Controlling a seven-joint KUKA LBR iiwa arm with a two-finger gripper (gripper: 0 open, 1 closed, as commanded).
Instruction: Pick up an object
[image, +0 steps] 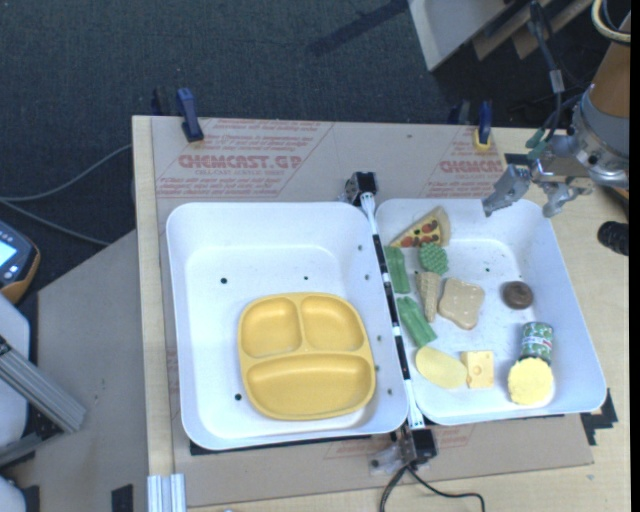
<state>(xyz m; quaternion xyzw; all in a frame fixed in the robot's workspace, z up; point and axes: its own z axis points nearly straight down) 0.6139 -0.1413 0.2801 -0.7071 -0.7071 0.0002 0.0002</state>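
While the bench carries two white bins side by side, the left bin holds a yellow divided plate and the right bin holds a scatter of toy food. At the upper right, the grey arm ends in a gripper that hangs above the far rim of the right bin, its two fingers spread apart with nothing between them. All the food lies nearer the camera than the gripper and apart from it. A pizza slice sits closest, to the gripper's left near the bin's far left corner. Below it lie a slice of bread, two green strips along the bin's left wall, and a small green ridged piece. A yellow chip-like oval and a small cheese cube rest near the front. On the right side sit a brown disc, possibly a cookie, a green can and a round yellow piece touching the can's near end.
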